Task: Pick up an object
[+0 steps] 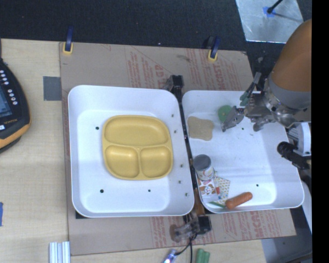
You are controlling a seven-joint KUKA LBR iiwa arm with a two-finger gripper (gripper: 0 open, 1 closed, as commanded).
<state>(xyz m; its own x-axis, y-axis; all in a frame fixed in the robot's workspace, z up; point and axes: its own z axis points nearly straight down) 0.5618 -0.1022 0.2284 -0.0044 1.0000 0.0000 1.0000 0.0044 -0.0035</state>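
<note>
Claw over the right bin, reaching for a pick.
My claw [244,120] hangs spread and empty beside the green object [226,112], which lies near the bin's [285,193] far wall, within easy reach.

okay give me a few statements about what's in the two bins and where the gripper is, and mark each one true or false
1. The yellow divided plate lies in the left bin. True.
2. The carrot lies in the left bin. False: it lies in the right bin, near its front edge.
3. The gripper is above the right bin. True.
4. The gripper holds the can. False: the can lies apart from it, by the wall between the bins.
5. A green object lies close to the gripper. True.
</note>
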